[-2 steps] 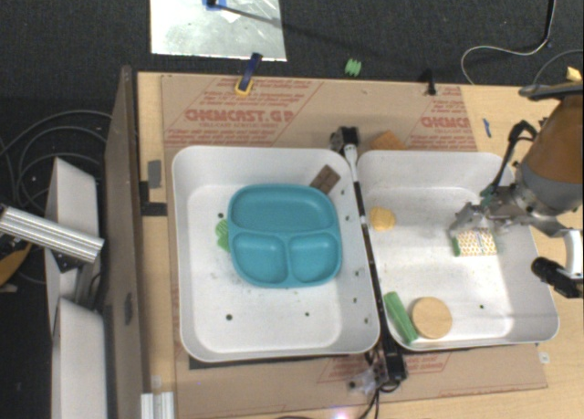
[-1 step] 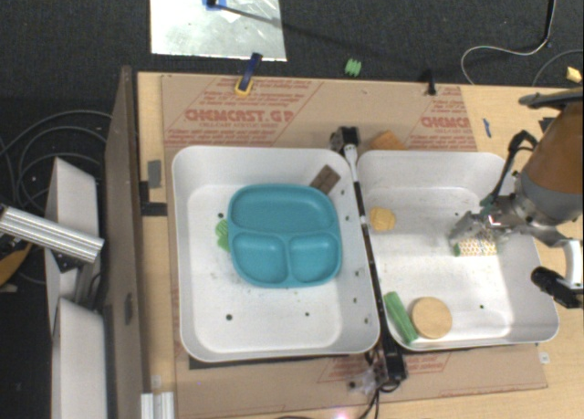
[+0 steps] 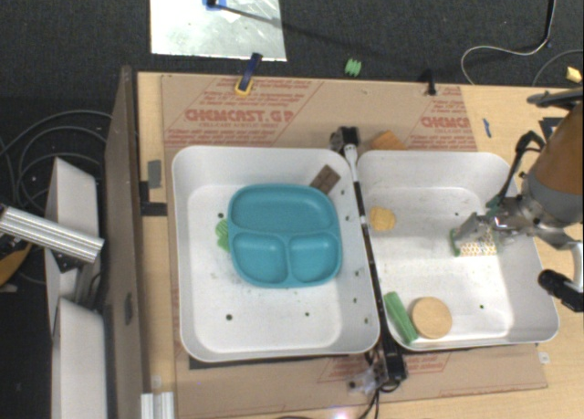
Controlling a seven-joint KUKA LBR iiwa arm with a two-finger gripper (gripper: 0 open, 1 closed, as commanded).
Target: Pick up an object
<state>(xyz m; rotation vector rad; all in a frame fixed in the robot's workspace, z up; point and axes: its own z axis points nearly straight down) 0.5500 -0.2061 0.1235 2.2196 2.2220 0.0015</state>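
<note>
Nothing looked lifted yet: the two-finger gripper (image 3: pixel 474 236) hovered low in the right white bin (image 3: pixel 525 312), its jaws' state unclear, round tan disc (image 3: pixel 432 317) untouched.

Single fixed camera, high above the bench (image 3: pixel 274 102), angled down, both bins framed

The bench (image 3: pixel 274 102) is topped with a brown sheet printed with red lettering. Two shallow white bins sit on it side by side, touching along the middle: the left bin (image 3: pixel 196 253) toward nine o'clock, the right bin (image 3: pixel 474 171) toward three o'clock. At twelve o'clock, a yellow and blue clip (image 3: pixel 246 79) rests on the bench's far edge.
</note>
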